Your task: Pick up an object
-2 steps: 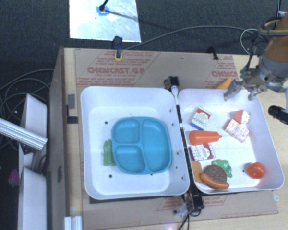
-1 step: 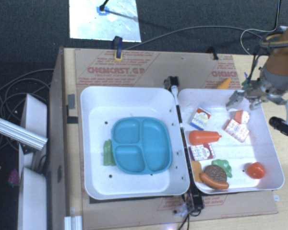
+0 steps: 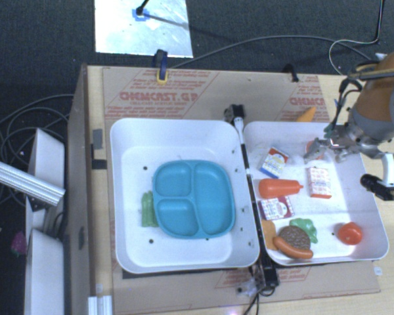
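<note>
Gripper (image 3: pixel 328 146) hangs over the right bin's (image 3: pixel 371 205) far edge, fingers spread, nothing between them. Nearest target: small red-and-white carton (image 3: pixel 320 182), lying flat just below it. Judged light, stiff, smooth-faced; best pinched across its narrow sides. Orange carrot (image 3: pixel 280 188) lies beside it, rounder, likelier to roll.

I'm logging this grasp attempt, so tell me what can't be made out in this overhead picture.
- The gripper: in the camera view it is small and blurred against the right bin, so its finger state is unreadable.
- The arm: cut off by the right edge.
- The small packets: their print is too small to read.
- The green piece: partly hidden by the blue divided plate in the left bin.
</note>
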Robot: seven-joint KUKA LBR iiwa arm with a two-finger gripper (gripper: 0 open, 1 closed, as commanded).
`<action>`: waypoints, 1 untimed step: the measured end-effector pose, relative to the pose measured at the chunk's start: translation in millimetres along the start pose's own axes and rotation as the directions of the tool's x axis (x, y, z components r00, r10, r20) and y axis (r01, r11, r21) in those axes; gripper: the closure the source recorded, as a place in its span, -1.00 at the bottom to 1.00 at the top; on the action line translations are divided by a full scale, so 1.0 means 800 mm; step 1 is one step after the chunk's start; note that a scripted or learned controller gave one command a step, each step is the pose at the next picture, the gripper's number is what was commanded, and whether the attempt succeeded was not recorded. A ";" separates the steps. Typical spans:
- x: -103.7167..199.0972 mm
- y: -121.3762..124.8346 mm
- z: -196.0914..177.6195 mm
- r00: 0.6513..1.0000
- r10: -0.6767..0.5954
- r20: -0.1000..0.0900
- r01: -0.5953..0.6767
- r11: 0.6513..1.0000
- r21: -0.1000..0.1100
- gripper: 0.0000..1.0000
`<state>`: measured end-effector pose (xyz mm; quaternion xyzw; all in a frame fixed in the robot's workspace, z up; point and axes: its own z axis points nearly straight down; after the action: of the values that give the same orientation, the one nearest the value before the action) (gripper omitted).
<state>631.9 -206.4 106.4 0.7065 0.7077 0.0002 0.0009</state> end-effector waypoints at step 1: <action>0.024 0.047 0.027 1.000 -0.003 0.000 0.003 1.000 -0.001 -1.00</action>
<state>669.4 -187.0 85.0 0.7053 0.7089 0.0009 0.0012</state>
